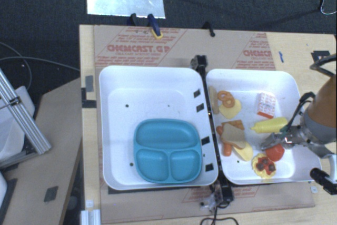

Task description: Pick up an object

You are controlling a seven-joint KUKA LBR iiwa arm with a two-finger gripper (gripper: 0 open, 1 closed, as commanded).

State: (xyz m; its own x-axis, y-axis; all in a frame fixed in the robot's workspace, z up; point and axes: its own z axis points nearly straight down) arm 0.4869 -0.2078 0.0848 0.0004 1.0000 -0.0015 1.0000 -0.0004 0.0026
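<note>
Low, the metal claw (269, 140) touches a round red tomato (275, 153).

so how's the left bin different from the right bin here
The left bin holds a blue divided plate; the right bin holds many small toy foods, such as a yellow banana and a red tomato. The gripper reaches into the right bin, not the left bin. Both are shallow and white.

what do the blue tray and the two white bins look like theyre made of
Blue tray: probably moulded plastic, matte to satin; one even blue, with three compartments and rounded dividers formed in one piece.

Left white bin and right white bin: likely thin formed plastic, smooth and slightly glossy; rounded corners, soft rolled rims, uniform white. Coated metal cannot be ruled out from this view.
</note>
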